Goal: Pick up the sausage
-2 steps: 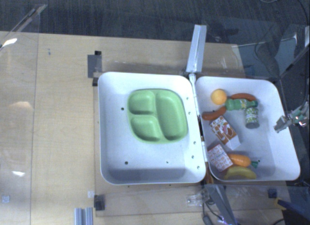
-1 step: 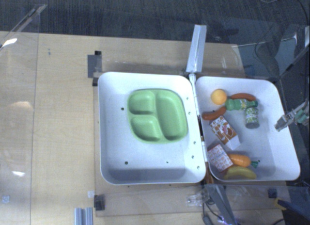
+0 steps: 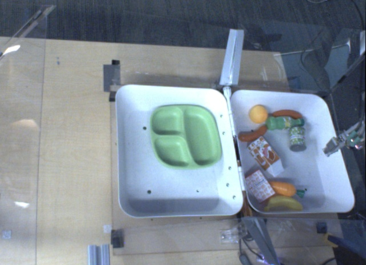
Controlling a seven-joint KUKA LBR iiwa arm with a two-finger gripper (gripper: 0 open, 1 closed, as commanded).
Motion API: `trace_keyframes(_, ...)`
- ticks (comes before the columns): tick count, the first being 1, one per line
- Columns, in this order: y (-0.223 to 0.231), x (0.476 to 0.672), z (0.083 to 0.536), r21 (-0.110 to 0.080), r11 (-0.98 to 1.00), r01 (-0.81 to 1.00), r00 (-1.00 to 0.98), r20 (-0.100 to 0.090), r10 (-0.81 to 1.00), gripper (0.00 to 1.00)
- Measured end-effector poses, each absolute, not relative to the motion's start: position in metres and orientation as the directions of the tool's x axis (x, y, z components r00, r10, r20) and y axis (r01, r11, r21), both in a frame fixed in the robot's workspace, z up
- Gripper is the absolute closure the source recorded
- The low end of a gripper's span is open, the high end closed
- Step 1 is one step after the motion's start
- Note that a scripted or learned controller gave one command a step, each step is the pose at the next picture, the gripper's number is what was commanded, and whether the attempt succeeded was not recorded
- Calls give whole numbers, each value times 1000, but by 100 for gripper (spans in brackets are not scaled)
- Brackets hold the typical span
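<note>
banana [image 3: 284, 203] and carrot [image 3: 284, 189] at the near edge, sausage not yet lifted

two sausages lie in the right bin [image 3: 337, 161]: one [image 3: 252, 133] near its left wall just below the orange [image 3: 258, 113], another [image 3: 285, 113] far, beside the green bottle [image 3: 284, 123]. the gripper [image 3: 342, 142] hangs at the bin's right rim, well apart from both; whether its jaws are spread or pressed together i cannot tell. reach, grasp and lift all appear left to do. the left bin [image 3: 131, 144] holds a green divided tray [image 3: 186, 135].

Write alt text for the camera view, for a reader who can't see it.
Two white bins sit side by side on a wooden bench: the left bin holds a green divided plate, and the right bin holds toy food, including two sausages, an orange, a carrot and a banana. The gripper hangs at the right bin's right edge.
</note>
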State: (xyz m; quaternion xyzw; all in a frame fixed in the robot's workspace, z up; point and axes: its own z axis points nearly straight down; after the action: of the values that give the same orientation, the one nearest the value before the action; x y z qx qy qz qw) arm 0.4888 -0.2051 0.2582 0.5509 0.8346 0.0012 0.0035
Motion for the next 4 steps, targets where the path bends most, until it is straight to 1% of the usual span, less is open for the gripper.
trace_keyframes(1, -205, 489, 266, 5, 444, 896, -444, -5, 896, 100)
trace_keyframes(2, -205, 489, 259, 6, 414, 910, -414, -4, 910, 100)
trace_keyframes(4, -205, 489, 268, 5, 456, 890, -456, -6, 890, 100)
